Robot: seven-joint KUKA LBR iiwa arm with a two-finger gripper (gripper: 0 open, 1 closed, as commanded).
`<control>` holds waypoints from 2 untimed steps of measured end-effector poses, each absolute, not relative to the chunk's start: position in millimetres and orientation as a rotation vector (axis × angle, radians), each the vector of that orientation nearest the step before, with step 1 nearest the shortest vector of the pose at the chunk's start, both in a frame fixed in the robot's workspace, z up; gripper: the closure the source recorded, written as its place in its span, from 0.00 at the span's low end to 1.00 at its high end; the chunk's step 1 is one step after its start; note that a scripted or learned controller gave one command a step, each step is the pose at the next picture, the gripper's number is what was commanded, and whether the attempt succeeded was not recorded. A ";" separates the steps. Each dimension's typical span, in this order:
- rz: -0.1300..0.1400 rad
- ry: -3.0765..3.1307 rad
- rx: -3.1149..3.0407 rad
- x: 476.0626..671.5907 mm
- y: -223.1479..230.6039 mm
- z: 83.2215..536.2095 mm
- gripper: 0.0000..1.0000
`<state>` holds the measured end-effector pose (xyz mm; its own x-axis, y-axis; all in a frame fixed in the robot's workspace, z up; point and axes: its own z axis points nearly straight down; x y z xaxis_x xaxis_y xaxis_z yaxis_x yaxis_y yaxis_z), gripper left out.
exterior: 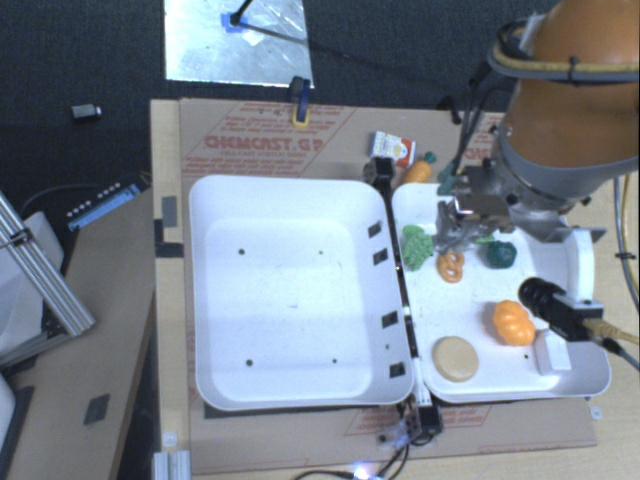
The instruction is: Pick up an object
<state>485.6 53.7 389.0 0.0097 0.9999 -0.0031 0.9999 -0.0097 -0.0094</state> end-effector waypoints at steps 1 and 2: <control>0.000 -2.219 -2.225 487.1 -3.8 335.1 1.00; -0.013 -2.233 -2.220 489.9 11.7 429.5 1.00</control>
<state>489.9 11.7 429.5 -0.0058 1.0000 0.0007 0.9999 0.0058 0.0106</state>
